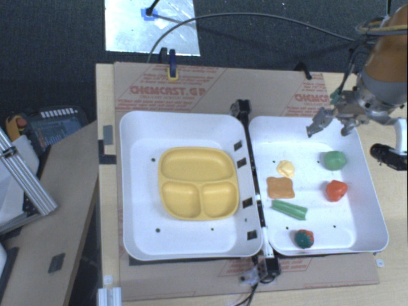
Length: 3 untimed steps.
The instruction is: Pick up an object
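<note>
The gripper (pixel 331 123) hangs with fingers spread and nothing between them over the right bin's (pixel 370 190) far edge, so it should centre over the nearby green ball (pixel 333 160) before descending and closing squarely.

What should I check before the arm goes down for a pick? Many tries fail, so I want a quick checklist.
1. Hand holds nothing: ok, its fingers are spread.
2. Hand over the right bin: ok, above its far edge.
3. Nearest target, the green ball, stands apart from the red piece: ok.
4. Hand directly above the green ball: not ok, it sits farther back.
5. Yellow tray out of the path: ok, in the left bin.
</note>
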Tool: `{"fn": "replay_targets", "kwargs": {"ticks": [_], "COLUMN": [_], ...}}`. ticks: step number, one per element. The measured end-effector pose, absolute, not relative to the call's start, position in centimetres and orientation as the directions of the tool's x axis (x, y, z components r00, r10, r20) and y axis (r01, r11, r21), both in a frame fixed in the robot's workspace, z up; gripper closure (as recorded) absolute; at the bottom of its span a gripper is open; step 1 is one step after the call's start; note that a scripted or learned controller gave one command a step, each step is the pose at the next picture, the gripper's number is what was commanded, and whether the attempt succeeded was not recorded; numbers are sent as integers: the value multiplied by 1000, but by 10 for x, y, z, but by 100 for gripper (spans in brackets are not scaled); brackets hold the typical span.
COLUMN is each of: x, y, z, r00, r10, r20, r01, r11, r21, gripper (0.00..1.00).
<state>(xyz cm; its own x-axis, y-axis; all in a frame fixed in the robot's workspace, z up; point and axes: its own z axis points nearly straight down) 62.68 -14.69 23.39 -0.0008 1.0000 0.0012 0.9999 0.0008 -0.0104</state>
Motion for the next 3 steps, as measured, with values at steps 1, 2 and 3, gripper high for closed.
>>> {"fn": "replay_targets", "kwargs": {"ticks": [1, 2, 3], "x": [629, 630, 634], "y": [-147, -148, -151], "z": [241, 179, 137], "r00": [-3, -2, -1], "r10": [1000, 1000, 1000], "r20": [-1, 0, -1], "r01": [1000, 1000, 1000], "r11": [3, 2, 1], "r21": [1, -2, 1], "gripper": [0, 0, 0]}}
